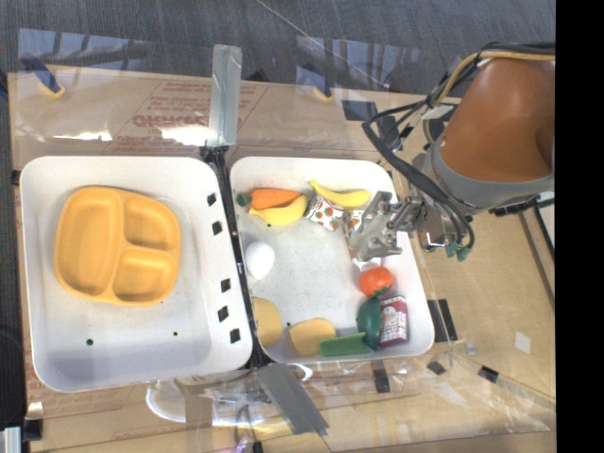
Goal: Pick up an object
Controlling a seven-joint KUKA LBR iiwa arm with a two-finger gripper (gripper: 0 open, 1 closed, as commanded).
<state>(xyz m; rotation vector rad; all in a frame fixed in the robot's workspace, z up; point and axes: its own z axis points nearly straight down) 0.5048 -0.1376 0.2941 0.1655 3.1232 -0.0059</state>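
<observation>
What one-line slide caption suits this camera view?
Gripper hovers in the right bin among toy foods; yellow tray sits in the left bin.

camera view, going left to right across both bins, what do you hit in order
yellow divided plate → white egg → carrot → banana → gripper → red can
</observation>
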